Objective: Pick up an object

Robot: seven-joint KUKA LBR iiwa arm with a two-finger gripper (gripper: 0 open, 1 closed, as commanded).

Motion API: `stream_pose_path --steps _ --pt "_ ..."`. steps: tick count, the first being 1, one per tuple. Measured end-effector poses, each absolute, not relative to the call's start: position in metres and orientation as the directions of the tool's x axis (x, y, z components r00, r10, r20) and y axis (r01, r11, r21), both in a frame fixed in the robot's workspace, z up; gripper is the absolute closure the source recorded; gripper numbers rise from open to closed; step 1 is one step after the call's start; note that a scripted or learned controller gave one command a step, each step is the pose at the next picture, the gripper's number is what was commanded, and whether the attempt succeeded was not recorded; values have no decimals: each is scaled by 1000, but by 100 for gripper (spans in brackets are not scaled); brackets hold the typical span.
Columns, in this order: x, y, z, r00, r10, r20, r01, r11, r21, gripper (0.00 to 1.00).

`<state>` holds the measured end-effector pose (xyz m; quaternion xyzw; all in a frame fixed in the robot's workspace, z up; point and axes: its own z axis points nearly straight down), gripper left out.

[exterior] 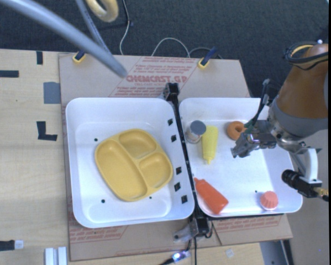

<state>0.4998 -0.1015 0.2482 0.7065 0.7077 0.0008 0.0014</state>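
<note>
The right bin (237,173) holds a yellow corn cob (209,143), a small grey-capped can (196,130), an orange donut-like ring (235,129), an orange-red carrot-shaped piece (211,195) near the front left, and a pink cupcake-like piece (269,200) at the front right. My gripper (245,146) hangs over the right bin's middle right, just below the orange ring and to the right of the corn. Nothing shows between its fingers.
The left bin (79,148) carries a yellow three-compartment plate (133,163). A black divider (179,153) with clips runs between the bins. A grey pole (54,21) crosses the upper left. The arm's orange band (303,90) stands above the right bin's far right edge.
</note>
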Motion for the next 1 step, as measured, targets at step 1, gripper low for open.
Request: stream_pose_path --steps 1 --pt "501 -101 290 -2 1000 -1 1000 2 3 100"
